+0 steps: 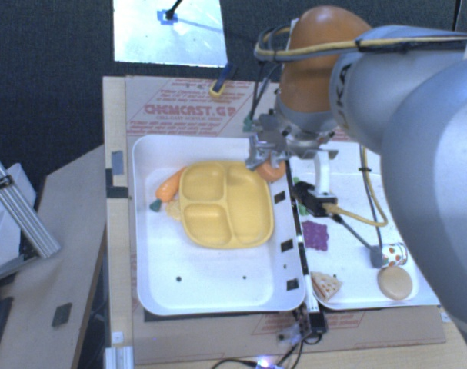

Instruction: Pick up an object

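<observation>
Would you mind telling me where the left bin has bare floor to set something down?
Free: the left bin floor in front of the yellow tray. Crowded: its back, where carrot, tray and gripper cluster.

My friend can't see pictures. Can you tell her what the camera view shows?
A big grey robot arm reaches in from the right, its gripper low over the far edge of a yellow divided plate in the left white bin. A toy carrot peeks out beside the plate.
</observation>
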### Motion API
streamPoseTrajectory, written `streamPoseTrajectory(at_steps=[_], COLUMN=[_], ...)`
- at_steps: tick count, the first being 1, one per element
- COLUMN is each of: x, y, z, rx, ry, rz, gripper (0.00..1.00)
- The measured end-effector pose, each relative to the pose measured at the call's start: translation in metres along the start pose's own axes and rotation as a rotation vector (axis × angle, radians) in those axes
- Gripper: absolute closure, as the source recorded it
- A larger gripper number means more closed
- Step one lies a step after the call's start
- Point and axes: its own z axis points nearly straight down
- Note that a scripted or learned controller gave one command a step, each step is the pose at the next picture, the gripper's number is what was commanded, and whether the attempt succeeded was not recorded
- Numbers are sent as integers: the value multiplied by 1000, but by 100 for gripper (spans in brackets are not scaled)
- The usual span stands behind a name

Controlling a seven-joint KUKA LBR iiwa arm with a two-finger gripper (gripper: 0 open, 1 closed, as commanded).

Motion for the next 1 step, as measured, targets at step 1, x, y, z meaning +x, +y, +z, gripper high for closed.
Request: streamPoseTrajectory(at_steps=[1], x=[5], y=[-4], z=[-7], rx=[-2], ry=[1], rz=[-3], gripper=[100])
